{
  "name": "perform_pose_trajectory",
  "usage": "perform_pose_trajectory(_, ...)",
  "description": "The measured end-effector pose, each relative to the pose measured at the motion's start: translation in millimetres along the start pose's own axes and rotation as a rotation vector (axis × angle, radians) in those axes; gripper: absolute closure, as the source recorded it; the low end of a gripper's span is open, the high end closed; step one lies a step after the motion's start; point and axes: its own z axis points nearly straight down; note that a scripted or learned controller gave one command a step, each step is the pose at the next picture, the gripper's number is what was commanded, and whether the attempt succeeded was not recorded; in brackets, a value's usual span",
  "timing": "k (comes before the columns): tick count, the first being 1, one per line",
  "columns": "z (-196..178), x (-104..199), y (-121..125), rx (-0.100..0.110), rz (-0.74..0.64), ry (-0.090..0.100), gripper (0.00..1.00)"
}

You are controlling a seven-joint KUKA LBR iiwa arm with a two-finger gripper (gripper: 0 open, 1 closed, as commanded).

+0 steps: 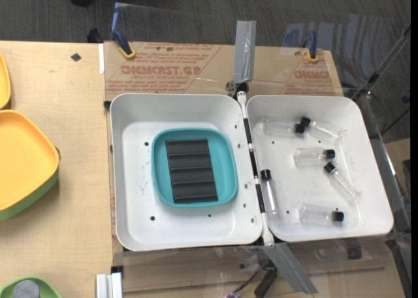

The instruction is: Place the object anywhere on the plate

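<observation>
A teal plate [225, 159] lies in the left white bin [130, 159], with a dark ribbed block [191, 170] lying on its middle. In the right white bin [366, 159] lie several clear plastic vials with black caps: one near the top [287, 127], one at mid-right [312, 157], one slanting below it [341, 182], one at the bottom [320, 215], and one along the left wall [268, 193].
Yellow plates [23, 166] are stacked on the wooden bench at the far left. A cardboard sheet [163, 68] lies behind the bins, held by clamps. A green container [26, 288] sits at the bottom left corner.
</observation>
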Motion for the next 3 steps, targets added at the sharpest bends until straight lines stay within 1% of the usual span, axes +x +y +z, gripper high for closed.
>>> perform_pose_trajectory(2, -6.6, 29.9, 56.6, 0.001, 0.222, -0.001, 0.00)
perform_pose_trajectory(3, -6.8, 58.9, 110.3, 0.001, 0.361, 0.000, 0.00)
